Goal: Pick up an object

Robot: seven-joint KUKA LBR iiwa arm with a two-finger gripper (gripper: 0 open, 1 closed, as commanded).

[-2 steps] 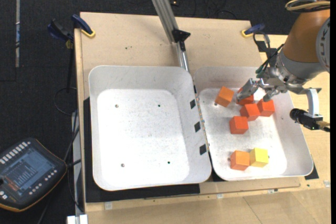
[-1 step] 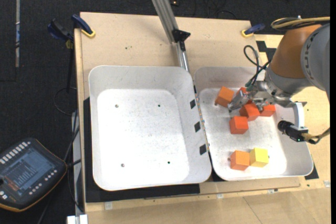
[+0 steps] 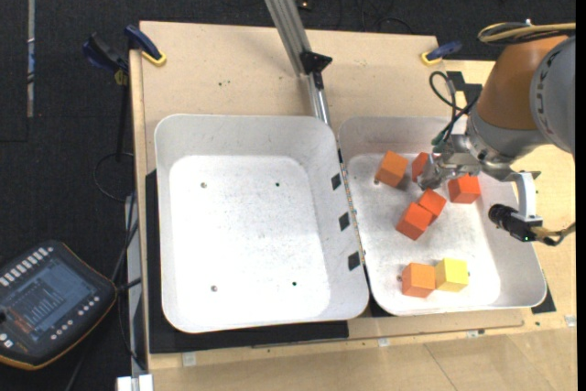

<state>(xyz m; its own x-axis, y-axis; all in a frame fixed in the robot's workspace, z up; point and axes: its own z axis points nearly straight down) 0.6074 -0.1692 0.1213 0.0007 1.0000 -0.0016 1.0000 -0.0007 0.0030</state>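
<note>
- The arm (image 3: 526, 96) reached in from the right and its hand (image 3: 438, 171) was low in the right bin (image 3: 513, 288), down among the upper cluster of blocks.
- How far the hand was spread could not be told from this slanted view; the wrist hid that part.
- Nothing was visibly gripped, so the step in hand looked like the descent onto a block, not yet a lift.
- The likeliest targets were the small red block (image 3: 420, 165) just beside the hand and the orange-red block (image 3: 421, 215) just below it.
- An orange block (image 3: 393, 168) sat to the left of the hand, and a red block (image 3: 464, 188) to its right, both near.
- Well apart, toward the bin's near edge, an orange cube (image 3: 418, 279) touched a yellow cube (image 3: 453, 273).
- The next move probably called for closing on one block alone and rising straight, since the neighbours were crowded and could be nudged.
- The left bin (image 3: 183, 197) was white and speckled, like its twin.
- Both bins rested on a pale wooden desk (image 3: 229, 59) with clamps at its far corners.
- Dark carpet surrounded it, with a teach pendant (image 3: 46, 302) at lower left and a slanted metal pole (image 3: 279, 0) above.
</note>
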